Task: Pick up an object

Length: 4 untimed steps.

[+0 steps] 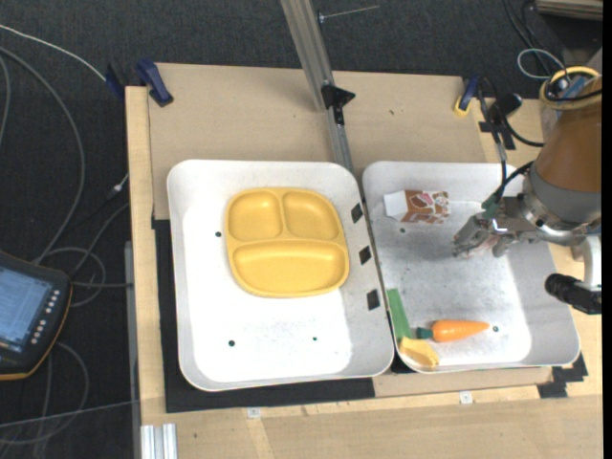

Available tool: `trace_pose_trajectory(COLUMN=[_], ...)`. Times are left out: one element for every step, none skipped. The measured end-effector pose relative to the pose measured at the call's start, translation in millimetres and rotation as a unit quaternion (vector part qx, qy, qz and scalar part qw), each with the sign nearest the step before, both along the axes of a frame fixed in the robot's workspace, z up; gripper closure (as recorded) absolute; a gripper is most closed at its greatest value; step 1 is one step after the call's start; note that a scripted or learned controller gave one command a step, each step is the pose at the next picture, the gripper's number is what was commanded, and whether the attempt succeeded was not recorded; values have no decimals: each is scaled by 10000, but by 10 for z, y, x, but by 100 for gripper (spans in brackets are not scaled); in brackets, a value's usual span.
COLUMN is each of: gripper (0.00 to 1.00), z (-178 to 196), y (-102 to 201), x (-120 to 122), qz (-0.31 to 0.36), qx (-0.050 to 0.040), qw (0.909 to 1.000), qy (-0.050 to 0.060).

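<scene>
The gripper (486,236) hovers in the right bin (535,347), beside a small packet (418,206). Its fingers are spread apart, grasping nothing. A toy carrot (457,330) lies near the front.

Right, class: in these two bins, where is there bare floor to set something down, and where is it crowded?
Left bin: bare floor below the yellow plate, toward the near rim. Right bin: a bare patch mid-floor, bordered by the packet above and the carrot below. Crowded: the right bin's near-left corner by the carrot, and around the end effector.
</scene>
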<state>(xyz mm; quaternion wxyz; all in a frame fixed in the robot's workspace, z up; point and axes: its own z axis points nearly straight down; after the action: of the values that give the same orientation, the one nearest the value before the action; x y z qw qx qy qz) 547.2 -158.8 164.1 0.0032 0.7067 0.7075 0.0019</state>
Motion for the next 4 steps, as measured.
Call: trace_pose_trajectory(gripper=[100, 100, 100, 100], z=[537, 618, 673, 596], y=[-67, -64, 566, 1145], x=[-66, -56, 48, 34], qz=[-3, 3, 38, 31], qx=[-2, 4, 20, 27], qw=[10000, 10000, 10000, 10000], qy=[0, 18, 17, 49])
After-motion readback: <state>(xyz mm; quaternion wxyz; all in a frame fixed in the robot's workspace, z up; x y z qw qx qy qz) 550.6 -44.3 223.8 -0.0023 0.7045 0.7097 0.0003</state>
